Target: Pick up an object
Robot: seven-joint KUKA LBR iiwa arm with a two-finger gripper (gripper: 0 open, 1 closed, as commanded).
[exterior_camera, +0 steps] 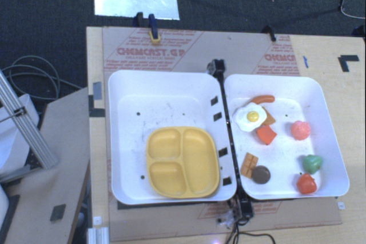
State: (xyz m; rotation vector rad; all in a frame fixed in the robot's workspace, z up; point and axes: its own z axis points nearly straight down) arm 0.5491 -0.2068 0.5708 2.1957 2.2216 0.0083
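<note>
Two shallow white plastic bins sit side by side on a bench covered with a brown printed board. The left bin [123, 106] holds a yellow plate [183, 160] with three compartments, smooth and rounded at the corners, lying toward the bin's near side.

The right bin [329, 123] holds the small toy foods. A fried egg [251, 118], white with a yellow yolk, lies near the far left of this bin, touching a red sausage [262, 99] behind it and overlapping a brown slice of toast [267, 119]. Just beside it in front sits an orange-red block [266, 135]. A pink rounded piece [300, 130] lies to the right. Near the front are a ridged brown waffle [249, 164] touching a dark round cookie [261, 174], a green pepper [312, 163], and a glossy red tomato [306, 183].
</note>
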